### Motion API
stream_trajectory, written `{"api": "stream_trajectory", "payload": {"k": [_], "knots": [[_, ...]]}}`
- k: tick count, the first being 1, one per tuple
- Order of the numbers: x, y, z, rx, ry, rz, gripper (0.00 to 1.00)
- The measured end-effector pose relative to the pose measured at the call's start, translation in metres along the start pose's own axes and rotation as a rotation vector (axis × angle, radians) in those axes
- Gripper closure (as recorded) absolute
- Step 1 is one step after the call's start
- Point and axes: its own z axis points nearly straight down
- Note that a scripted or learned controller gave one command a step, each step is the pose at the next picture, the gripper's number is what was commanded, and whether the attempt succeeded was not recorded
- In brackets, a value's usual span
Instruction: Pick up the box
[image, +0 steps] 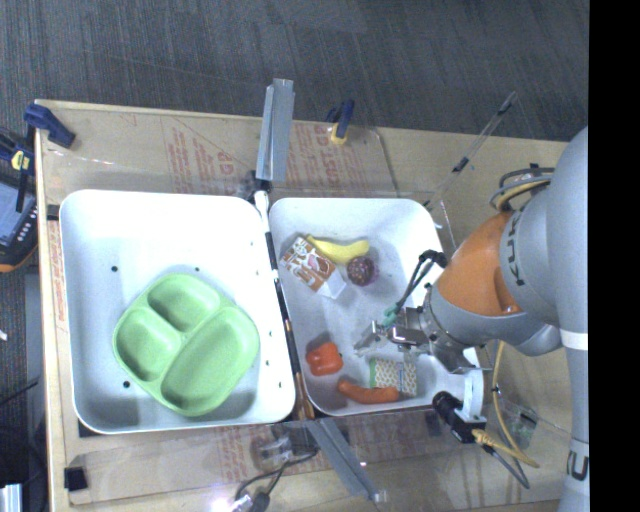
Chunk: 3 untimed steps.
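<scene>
Looking into the right bin (420, 215), I see the box (308, 263) lying near its left wall, beside the banana (343, 249). It looks light, stiff cardboard; I'd grip across its narrow sides. My hand (385, 335) hovers well apart from it; whether it's open, I cannot tell.

**Grey arm, orange band, dark gripper**

The arm (545, 250) is built of smooth, rounded grey segments with a matte sheen. Above the wrist sits a broad orange band (470, 280), glossy and curved; dark lettering runs along the grey shell just beside it, too cropped to read. A black cable loops out from the wrist. Yellowish and dark cables coil at the top of the grey housing. The gripper (385, 335) is a small assembly of dark and silvery metal parts, with thin fingers whose detail is too fine to make out.
</scene>
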Motion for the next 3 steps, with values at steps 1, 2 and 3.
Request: {"api": "stream_trajectory", "payload": {"k": [1, 2, 3], "knots": [[0.032, 0.080, -0.043, 0.000, 0.001, -0.268, 0.00], [-0.001, -0.001, -0.020, 0.004, 0.002, -0.298, 0.00], [0.025, -0.005, -0.035, 0.004, 0.003, -0.455, 0.00]]}}
